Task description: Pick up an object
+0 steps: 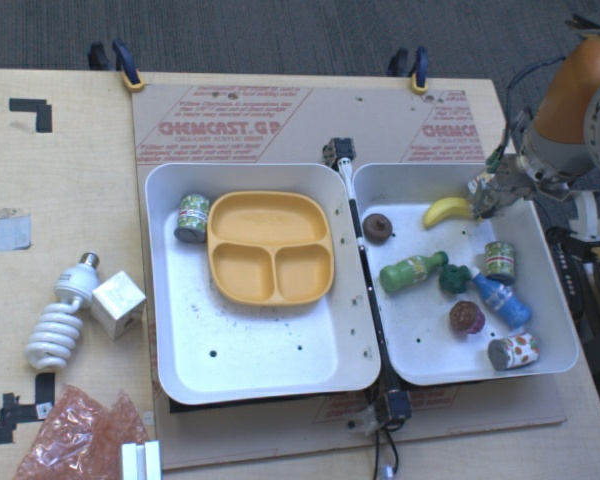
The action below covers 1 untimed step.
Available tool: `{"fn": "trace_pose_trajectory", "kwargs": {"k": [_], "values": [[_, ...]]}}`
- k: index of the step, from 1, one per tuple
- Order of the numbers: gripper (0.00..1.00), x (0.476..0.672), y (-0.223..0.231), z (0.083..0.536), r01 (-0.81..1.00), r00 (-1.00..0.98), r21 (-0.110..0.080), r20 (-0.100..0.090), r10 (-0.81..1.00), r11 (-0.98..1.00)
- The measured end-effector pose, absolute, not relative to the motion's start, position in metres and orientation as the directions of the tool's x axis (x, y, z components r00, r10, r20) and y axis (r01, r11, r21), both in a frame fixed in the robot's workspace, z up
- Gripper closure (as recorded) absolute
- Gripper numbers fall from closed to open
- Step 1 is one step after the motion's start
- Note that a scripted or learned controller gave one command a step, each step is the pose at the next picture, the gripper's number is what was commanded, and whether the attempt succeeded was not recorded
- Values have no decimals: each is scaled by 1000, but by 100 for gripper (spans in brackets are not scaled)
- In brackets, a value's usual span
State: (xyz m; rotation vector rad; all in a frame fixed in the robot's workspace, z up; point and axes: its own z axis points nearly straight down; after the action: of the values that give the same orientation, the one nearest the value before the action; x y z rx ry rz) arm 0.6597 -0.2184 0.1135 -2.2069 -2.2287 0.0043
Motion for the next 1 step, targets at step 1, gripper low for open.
{"fn": "trace_pose_trajectory", "kwargs": {"k": [1], "values": [[0,660,-218,113,1000,-10,-6,3,1000,10]]}}
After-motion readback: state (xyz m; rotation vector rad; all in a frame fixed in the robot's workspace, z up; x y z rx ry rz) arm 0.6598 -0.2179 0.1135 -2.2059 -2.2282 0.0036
